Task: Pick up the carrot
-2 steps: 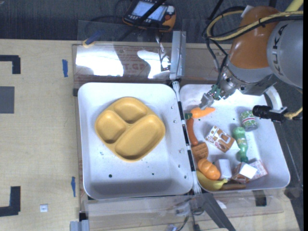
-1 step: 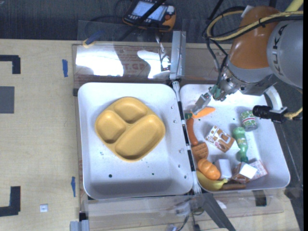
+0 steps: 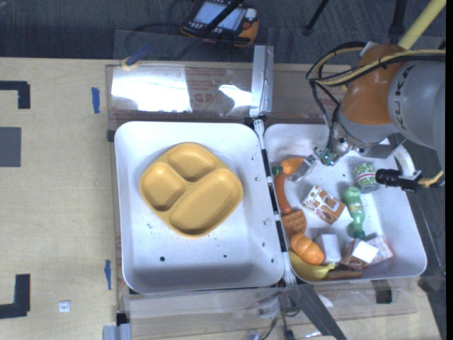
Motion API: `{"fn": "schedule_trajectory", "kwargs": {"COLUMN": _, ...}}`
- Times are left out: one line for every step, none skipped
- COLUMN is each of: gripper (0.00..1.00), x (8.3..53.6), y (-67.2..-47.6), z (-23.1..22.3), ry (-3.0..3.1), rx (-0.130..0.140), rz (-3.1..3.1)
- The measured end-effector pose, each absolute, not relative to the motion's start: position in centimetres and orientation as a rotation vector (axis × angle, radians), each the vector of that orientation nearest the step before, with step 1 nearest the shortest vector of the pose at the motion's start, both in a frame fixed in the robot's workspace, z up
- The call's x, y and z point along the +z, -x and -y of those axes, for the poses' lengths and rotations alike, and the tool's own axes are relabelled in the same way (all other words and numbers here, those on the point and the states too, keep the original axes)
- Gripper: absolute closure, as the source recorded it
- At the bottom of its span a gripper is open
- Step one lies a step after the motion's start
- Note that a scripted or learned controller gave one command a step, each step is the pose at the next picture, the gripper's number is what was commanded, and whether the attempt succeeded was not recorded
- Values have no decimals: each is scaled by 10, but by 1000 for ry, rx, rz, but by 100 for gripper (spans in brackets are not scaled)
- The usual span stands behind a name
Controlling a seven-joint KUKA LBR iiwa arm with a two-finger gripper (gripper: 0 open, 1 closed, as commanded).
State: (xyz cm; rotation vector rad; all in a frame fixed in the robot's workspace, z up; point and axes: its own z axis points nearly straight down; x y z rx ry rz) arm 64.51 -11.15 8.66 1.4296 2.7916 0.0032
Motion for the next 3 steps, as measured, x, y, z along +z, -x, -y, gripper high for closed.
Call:
{"fn": "schedule_trajectory", "kwargs": {"gripper": 100, "x": 98, "y": -646, "z": 112, "ry": -1430, "rx": 6, "rz": -2785}}
{"fn": "schedule_trajectory", "kwargs": {"gripper": 100, "x": 85, "y": -664, "z": 105, "ry": -1891, "rx": -16, "rz": -2520}}
{"fn": "schedule_trajectory", "kwargs": {"gripper": 0, "x": 86, "y": -667, "z": 103, "ry": -1884, "rx": -2, "rz": -2514}}
